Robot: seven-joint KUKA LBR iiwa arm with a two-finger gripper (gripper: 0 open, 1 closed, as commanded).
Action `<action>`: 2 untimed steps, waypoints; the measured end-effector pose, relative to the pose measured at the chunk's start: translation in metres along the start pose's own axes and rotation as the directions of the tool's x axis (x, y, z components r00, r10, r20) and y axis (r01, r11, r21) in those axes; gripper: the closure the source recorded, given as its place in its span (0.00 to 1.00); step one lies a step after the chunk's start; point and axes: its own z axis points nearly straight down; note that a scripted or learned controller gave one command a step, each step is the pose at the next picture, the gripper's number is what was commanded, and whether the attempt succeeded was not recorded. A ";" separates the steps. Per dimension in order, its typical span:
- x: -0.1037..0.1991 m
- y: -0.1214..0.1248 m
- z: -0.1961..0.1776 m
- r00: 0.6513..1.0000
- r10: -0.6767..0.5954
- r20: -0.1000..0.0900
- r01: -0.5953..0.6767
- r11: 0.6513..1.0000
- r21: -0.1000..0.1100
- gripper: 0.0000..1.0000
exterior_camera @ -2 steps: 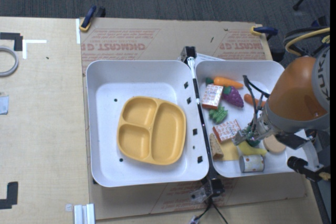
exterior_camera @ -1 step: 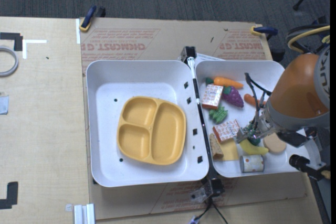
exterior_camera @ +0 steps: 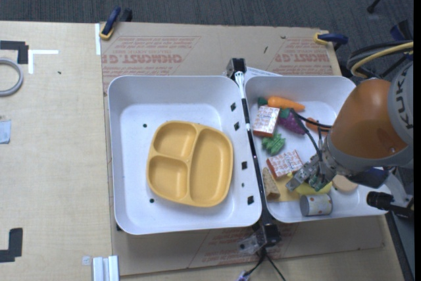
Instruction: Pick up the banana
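The banana (exterior_camera: 306,189) shows as a small yellow piece near the front of the right bin (exterior_camera: 342,85), mostly hidden under my gripper. My gripper (exterior_camera: 314,176) hangs low over it, below the arm's orange band (exterior_camera: 368,118), and I cannot tell whether it touches the banana. A grey can (exterior_camera: 316,204) lies just in front of the banana.
The right bin also holds a carrot (exterior_camera: 286,102), a purple eggplant (exterior_camera: 290,120), two red-and-white boxes (exterior_camera: 266,120) (exterior_camera: 285,163), a green item (exterior_camera: 273,143), a tan slice (exterior_camera: 270,185) and a tan round piece (exterior_camera: 345,184). The left bin (exterior_camera: 125,141) holds a yellow divided plate (exterior_camera: 191,162).
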 end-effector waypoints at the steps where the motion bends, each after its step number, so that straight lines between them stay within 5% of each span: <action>1: -0.001 -0.001 0.000 1.000 0.001 0.004 -0.001 1.000 0.000 0.00; 2: -0.001 -0.001 0.000 1.000 0.001 0.004 -0.001 1.000 0.000 0.00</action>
